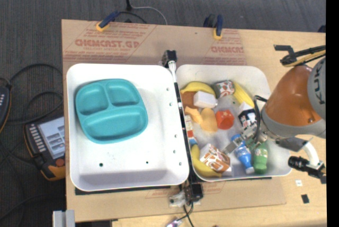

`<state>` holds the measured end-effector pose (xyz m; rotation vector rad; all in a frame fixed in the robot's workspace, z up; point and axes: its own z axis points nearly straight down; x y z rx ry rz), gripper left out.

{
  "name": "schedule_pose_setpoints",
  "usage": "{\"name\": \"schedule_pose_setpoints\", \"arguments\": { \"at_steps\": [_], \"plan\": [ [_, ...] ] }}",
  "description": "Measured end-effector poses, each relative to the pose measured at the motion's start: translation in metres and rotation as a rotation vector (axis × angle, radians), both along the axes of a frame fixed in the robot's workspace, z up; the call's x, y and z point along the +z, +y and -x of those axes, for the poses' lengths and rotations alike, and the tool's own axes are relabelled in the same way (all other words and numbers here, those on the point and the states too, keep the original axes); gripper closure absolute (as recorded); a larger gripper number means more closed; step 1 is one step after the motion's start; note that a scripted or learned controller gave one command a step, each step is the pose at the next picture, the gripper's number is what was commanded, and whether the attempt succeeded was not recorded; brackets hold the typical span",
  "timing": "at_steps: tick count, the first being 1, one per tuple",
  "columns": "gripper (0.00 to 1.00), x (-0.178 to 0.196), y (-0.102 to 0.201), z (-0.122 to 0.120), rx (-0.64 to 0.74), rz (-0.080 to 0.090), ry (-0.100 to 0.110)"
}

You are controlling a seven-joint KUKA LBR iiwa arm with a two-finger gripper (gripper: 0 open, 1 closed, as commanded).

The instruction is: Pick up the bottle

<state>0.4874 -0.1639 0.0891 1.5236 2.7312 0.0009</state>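
Two small bottles lie in the right bin's near right corner: a blue bottle (243, 157) with a white cap and a green bottle (260, 160) beside it. My gripper (245, 129) reaches down into the right bin (258, 73) from the right, just above and behind these bottles. The orange band of the arm (293, 99) covers the bin's right side and hides most of the gripper's body.
The right bin also holds bananas (197, 88), a white block (204, 99), a red cup (224, 119), an orange piece (207, 121), a printed carton (216, 158) and a small can (224, 87). A teal divided tray (110, 109) lies in the left bin (127, 165).
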Motion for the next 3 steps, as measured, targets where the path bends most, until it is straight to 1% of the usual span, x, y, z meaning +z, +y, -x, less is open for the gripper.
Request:
{"name": "schedule_pose_setpoints", "arguments": {
  "at_steps": [1, 2, 3],
  "plan": [
    [0.00, 0.000, 0.012, -0.001, -0.626, -0.010, -0.005],
    [1.00, 0.010, 0.011, -0.001, -0.627, -0.009, -0.006],
    [1.00, 0.131, 0.049, 0.003, -0.733, -0.010, 0.009]
  ]
}}
